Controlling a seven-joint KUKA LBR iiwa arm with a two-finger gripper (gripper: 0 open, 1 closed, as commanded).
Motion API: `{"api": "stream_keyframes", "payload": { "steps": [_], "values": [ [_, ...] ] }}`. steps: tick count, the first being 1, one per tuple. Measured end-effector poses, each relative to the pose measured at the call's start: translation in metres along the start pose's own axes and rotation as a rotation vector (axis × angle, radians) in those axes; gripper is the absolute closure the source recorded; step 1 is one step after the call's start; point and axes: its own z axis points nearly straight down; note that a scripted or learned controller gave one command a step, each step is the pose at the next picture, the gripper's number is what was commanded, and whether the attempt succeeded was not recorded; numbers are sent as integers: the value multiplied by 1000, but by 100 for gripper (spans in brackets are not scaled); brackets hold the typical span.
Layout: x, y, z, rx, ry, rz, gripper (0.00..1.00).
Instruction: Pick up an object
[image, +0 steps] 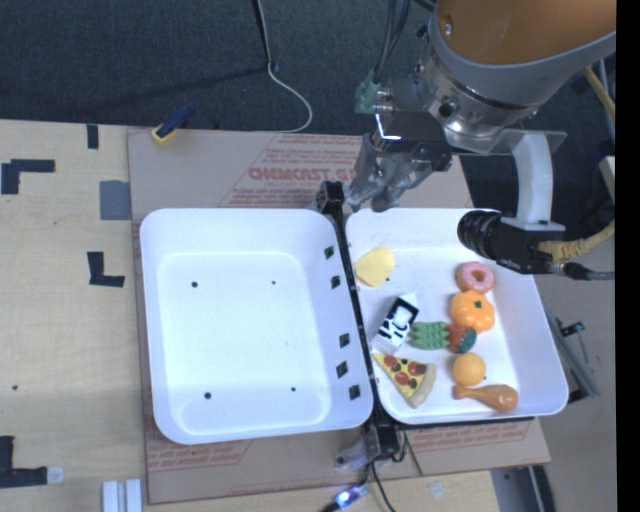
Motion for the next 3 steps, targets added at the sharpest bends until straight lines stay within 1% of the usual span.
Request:
{"api": "stream_keyframes", "payload": {
  "steps": [1,3],
  "values": [
    [-49,0,0,0,0,1,100],
    [-73,0,0,0,1,-3,100]
  ]
}}
